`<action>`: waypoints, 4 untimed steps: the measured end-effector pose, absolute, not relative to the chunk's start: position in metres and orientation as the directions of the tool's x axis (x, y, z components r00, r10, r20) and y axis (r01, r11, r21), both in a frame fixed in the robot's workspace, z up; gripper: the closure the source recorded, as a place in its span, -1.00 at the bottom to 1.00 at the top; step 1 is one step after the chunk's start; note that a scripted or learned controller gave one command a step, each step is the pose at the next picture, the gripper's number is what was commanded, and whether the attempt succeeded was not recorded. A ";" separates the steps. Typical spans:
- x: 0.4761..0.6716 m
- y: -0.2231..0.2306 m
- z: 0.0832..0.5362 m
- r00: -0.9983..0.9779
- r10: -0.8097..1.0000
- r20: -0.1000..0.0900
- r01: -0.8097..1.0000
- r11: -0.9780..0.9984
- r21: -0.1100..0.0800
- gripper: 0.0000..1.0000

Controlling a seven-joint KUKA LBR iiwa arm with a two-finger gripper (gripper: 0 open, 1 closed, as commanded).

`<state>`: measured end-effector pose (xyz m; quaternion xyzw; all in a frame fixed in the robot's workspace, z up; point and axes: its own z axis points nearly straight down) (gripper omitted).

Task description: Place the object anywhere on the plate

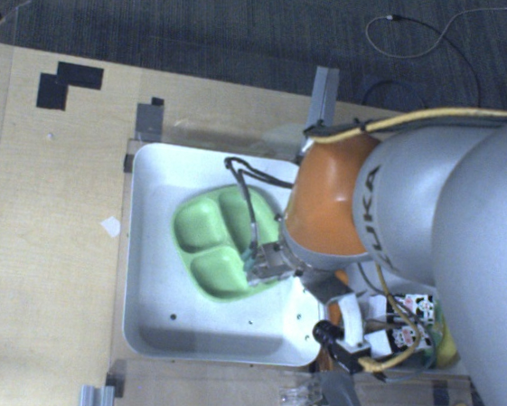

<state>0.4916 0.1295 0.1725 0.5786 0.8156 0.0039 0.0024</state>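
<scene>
1. Gripper [260, 264] low over green plate's [203, 226] right edge; grip state: can't tell.
2. Plate, 3 sections, lies in white bin [152, 259], centre-left.
3. Object to be placed: can't tell where.
4. Orange-banded arm [398, 214] covers bin's right.

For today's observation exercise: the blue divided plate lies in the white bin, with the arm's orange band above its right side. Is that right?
Not quite: the divided plate is green, not blue. The camera view shows it in the white bin, with the arm's orange band above its right side.
</scene>
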 end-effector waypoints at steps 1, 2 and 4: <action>0.492 0.129 0.173 -0.330 0.944 0.001 0.944 0.330 0.009 -1.00; 0.493 0.130 0.183 -0.331 0.944 0.001 0.944 0.331 0.013 1.00; 0.487 0.182 0.190 -0.164 0.986 0.000 0.986 0.164 0.003 -1.00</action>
